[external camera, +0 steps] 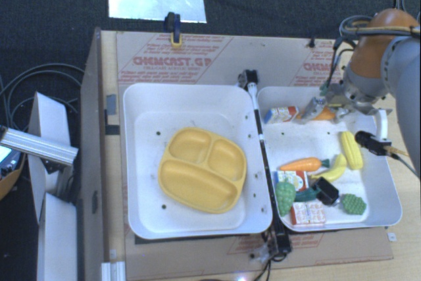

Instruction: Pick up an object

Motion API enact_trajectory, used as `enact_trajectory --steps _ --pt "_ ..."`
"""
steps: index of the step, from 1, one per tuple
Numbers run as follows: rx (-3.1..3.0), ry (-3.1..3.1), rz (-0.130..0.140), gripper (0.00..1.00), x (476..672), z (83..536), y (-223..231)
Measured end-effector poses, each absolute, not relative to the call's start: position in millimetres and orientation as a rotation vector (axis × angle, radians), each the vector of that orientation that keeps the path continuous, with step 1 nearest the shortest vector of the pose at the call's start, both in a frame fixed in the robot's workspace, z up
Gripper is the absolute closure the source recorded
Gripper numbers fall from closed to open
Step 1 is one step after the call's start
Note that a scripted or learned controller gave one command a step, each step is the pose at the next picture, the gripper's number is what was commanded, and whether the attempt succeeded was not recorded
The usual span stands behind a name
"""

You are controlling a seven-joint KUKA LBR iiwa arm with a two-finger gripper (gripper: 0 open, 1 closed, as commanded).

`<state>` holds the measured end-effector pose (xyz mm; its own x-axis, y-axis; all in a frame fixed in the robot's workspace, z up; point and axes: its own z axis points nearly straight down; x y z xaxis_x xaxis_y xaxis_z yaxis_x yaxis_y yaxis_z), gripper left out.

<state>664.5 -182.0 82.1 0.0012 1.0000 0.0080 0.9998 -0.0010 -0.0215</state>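
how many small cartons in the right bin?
3: one carton at the far-left corner, one beside the carrot, one at the near edge. The hand may hide more.

light: bright, even overhead — soft shadows | glare: white bins (197, 99) (slightly washed out) | focus: mildly soft throughout

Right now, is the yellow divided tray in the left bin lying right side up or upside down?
Right side up. The yellow tray lies flat in the left bin, and its three compartments face upward.
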Motion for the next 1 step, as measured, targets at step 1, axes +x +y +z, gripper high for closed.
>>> enact_trajectory --steps 1 --pt "-2.220 -2.221 0.001 0.00 660.3 83.9 -192.3"
